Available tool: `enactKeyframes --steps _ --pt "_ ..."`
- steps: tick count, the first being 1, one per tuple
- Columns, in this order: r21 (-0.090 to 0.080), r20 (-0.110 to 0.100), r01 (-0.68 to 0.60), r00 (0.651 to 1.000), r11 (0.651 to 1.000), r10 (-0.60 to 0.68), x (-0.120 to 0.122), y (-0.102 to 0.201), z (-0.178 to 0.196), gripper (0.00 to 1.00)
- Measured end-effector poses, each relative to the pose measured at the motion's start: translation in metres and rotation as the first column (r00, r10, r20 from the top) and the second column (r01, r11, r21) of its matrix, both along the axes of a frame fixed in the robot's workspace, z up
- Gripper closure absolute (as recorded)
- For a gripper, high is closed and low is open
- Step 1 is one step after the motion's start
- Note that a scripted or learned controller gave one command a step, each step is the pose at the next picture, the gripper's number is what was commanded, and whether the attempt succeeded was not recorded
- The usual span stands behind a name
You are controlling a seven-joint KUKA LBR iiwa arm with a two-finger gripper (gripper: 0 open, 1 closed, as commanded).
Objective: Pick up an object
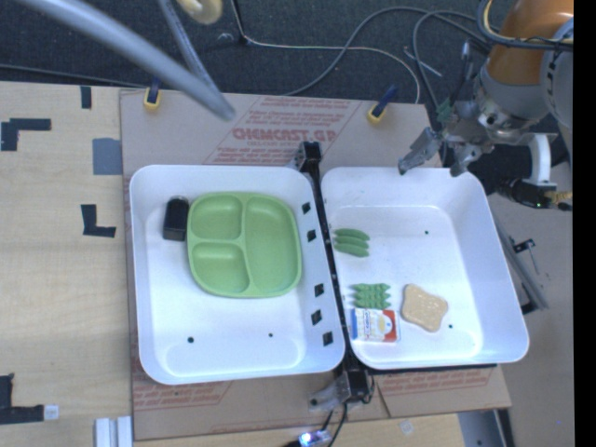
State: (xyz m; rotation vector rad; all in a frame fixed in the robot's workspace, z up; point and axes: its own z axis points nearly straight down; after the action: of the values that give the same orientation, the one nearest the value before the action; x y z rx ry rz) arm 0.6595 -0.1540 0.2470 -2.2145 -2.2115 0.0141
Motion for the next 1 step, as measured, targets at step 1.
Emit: enactKeyframes --steps 1 --pt "-0.002 0.013 -0.003 1.0 1.0 0.003 0.0024 0.0006 0.009 0.0"
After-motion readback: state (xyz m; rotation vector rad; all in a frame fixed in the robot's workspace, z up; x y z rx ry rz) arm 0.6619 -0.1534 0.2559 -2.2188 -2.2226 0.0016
